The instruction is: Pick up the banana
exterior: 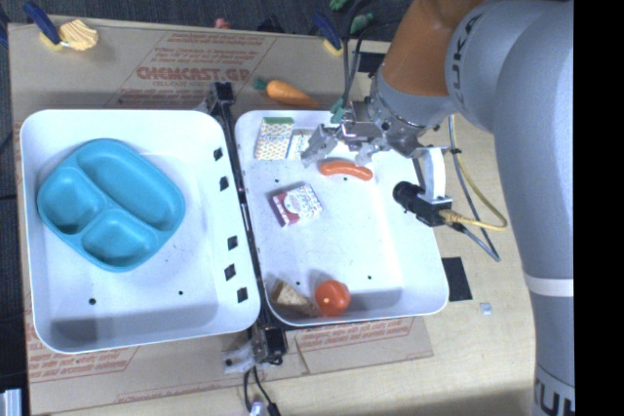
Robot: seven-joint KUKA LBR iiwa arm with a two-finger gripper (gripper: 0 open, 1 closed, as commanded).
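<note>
Gripper [341, 139] hovering in the right bin [409, 280].
Fingers look spread apart, nothing between them, hot dog [346, 170] just below.

the bins [58, 307] look like smooth, glossy white plastic. the blue tray [109, 202] is smooth moulded plastic. printed brown cardboard [185, 63] lies beneath, matt. the arm's grey shell [526, 63] has a soft sheen.
</note>
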